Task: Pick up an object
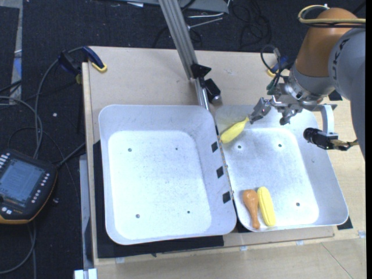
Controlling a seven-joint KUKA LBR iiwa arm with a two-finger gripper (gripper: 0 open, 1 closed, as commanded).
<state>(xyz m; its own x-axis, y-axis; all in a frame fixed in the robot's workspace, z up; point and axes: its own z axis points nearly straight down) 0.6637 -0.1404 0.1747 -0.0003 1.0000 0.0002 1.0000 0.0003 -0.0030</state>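
A yellow banana-shaped object [232, 131] lies at the far left corner of the right bin [325, 182], against the wall shared with the left bin. My gripper [271, 116] hangs over the far edge of the right bin, open, with its fingers spread apart. One fingertip [257, 113] sits just right of the yellow object's upper end, and nothing is between the fingers. At the near edge of the right bin, a small orange object [251, 205] and a yellow corn-like object [266, 206] lie side by side.
The left bin [110, 156] stands beside the right one. A slanted metal pole [181, 34] with a black clamp [208, 86] rises from behind the bins. A blue and yellow clamp [87, 60] grips the bench's far left corner. A pendant [20, 185] lies on the floor at left.
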